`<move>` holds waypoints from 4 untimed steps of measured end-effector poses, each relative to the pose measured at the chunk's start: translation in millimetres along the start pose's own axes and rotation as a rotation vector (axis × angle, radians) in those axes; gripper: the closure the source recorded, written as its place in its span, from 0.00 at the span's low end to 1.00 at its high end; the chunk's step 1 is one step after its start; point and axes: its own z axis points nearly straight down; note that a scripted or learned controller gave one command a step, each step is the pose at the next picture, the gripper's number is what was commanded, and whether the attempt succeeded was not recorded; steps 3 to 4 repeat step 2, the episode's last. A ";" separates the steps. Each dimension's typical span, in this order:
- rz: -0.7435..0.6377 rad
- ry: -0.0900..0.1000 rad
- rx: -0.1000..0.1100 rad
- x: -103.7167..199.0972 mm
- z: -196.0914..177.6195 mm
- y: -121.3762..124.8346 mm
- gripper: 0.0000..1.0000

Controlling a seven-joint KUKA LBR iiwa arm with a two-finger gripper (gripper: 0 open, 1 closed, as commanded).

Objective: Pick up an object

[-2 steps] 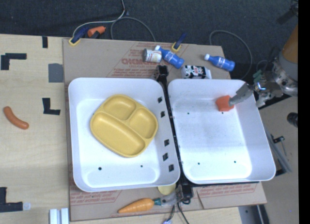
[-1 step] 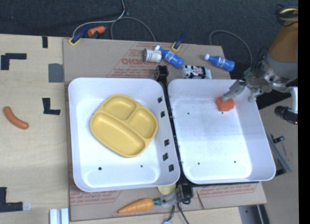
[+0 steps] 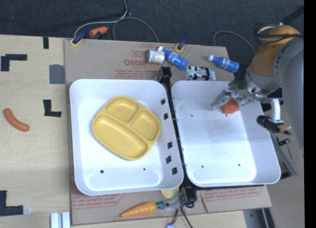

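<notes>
A small orange-red object [image 3: 230,107] lies in the right bin [image 3: 222,168], near its far right corner. My gripper [image 3: 231,102] hangs directly over it at the end of the grey arm with the orange band [image 3: 272,35]. The grey fingers [image 3: 217,104] are spread to either side of the object, open, with a gap between the left tip and the object. Part of the object's top is hidden by the gripper body. I cannot tell whether the object rests on the bin floor or is slightly off it.
A yellow divided plate [image 3: 127,127] lies in the left bin [image 3: 84,172]. Blue and white bottles [image 3: 170,57] [image 3: 224,63] and a small packet [image 3: 200,73] sit behind the bins. A carrot [image 3: 140,209] lies in front, a sausage [image 3: 16,120] at far left.
</notes>
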 end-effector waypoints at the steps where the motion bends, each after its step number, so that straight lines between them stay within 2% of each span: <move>1: -0.001 -0.003 -0.005 -0.8 -16.7 1.6 1.00; 2: -0.005 0.003 -0.008 74.3 -49.2 12.2 1.00; 4: -0.005 0.003 -0.008 74.3 -49.2 12.2 1.00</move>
